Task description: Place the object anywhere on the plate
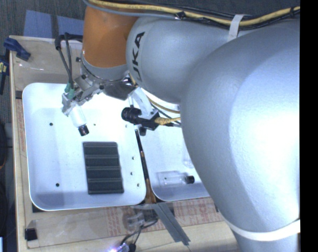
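Your pincer [81,124] is hovering over the left bin [38,140]; whether it is wide or narrow cannot be told. The ridged dark plate [103,167] is lying just below it, long axis running up-down. The clear bottle [176,179] is resting far to its lower right in the right bin [169,193], its black cap pointing right.

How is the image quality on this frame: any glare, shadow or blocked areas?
Camera view: the left bin floor is blown out to near-white around the gripper; the dark ribbed plate stays crisp with clear ridges; the arm looms large and soft, covering most of the right bin, where a small clear bottle looks faint.
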`<state>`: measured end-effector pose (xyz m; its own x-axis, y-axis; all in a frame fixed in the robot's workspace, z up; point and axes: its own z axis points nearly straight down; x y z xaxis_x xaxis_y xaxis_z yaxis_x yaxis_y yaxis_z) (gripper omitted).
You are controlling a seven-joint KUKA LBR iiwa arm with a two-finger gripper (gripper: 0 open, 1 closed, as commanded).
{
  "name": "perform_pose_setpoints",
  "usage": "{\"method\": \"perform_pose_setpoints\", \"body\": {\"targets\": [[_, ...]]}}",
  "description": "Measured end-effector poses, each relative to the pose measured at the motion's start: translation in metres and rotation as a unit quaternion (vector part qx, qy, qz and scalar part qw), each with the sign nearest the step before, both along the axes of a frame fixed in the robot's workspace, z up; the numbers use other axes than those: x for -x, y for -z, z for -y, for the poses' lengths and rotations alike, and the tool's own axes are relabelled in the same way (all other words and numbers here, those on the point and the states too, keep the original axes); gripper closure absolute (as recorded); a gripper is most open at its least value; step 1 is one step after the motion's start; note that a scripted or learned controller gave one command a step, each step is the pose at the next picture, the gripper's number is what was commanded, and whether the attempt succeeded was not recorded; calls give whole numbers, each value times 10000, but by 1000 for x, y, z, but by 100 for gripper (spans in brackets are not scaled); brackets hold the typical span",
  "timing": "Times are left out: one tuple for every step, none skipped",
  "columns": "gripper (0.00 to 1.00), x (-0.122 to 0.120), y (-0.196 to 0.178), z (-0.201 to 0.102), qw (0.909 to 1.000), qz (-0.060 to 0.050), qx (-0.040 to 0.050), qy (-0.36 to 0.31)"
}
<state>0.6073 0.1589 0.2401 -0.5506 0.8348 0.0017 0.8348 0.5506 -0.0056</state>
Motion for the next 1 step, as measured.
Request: {"method": "perform_pose_setpoints", "body": {"targets": [[100, 48, 109, 41, 9971, -2, -6, -759]]}}
